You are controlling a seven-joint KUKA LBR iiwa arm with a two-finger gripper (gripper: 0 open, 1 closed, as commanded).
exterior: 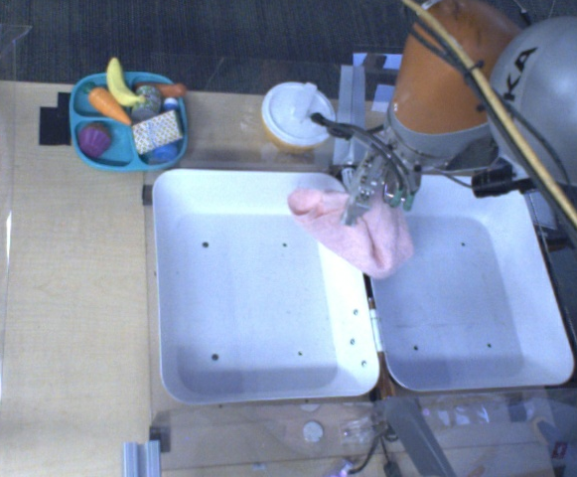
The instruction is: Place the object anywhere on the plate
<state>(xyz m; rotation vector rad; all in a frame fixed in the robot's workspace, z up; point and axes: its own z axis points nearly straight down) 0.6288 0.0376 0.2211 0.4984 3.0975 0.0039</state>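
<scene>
Gripper [372, 195] has the pink cloth [358, 229] pinched and dangling over the seam between the two bins [258, 386], so the pickup looks done, but the plate [119, 157] sits far left, drop-off still to go.

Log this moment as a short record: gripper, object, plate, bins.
gripper: gripper above the seam between the bins, fingers closed on the cloth
object: pink cloth hanging from the gripper, draped across both bins' inner rims
plate: blue divided plate on the bench at far left, holding toy food including a banana
bins: left bin and right bin, side by side
task status: cloth not yet on plate
</scene>
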